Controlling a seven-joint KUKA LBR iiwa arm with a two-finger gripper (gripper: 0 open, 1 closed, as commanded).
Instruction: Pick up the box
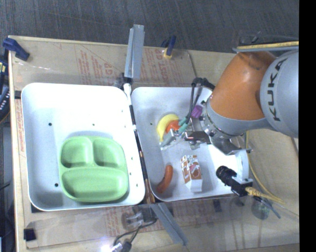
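Two shallow white bins sat side by side on a wooden bench (pixel 69 62), seen from a single camera looking down at a slant.

The left bin (pixel 37 104) held a green divided tray (pixel 94 168), lying toward the 6 o'clock side of that bin.

The right bin (pixel 147 104) held the small items. A box (pixel 191 173), a little carton printed in red and white, lay flat on the bin floor toward 5 o'clock of the bin's middle. At 9 o'clock from the box, well clear of it, lay a reddish sausage-shaped toy (pixel 165 178) near the bin's 7 o'clock corner. A yellow banana-like toy (pixel 166 124) lay near the bin's middle, at about 11 o'clock from the box.

The grey arm with its orange band (pixel 242 85) reached in from 3 o'clock. Its tool (pixel 175 135) hung low over the middle of the right bin, just beside the yellow toy and at about 11 o'clock from the box. Whether the tool's fingers stood apart or together could not be told from this angle, since cables and metal parts cluttered the tip.

As a judgement of progress: the box rested on the bin floor with nothing visibly gripping it, so the pick looked not yet done. The tool appeared nearer the yellow toy than the box, so what remained was to line up over the box, close on it, and lift it.
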